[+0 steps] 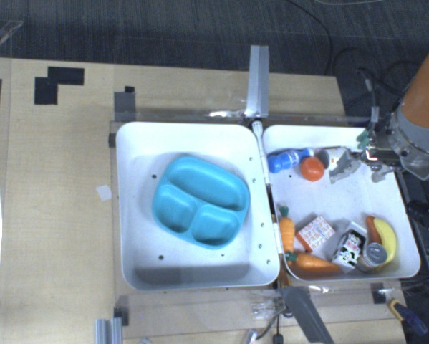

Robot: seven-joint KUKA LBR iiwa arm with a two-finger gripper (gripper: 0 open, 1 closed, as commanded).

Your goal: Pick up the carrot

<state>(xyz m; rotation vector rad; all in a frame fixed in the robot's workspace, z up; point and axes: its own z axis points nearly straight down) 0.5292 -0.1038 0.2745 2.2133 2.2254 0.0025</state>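
Gripper (352, 162) hangs over far part of right bin (407, 213), right of centre; fingers too blurred to judge, cannot tell how far open, nothing seen in its grasp. Just left of it: orange ball (313, 168), then blue bottle (283, 160) against the far-left corner. Carrot (288, 235) well apart from gripper, at bin's left wall toward near side, roughly upright in view. Second orange carrot-like piece (316, 264) along near wall. Banana (386, 239) near right corner. Left bin (135, 192) holds blue divided tray (200, 201).
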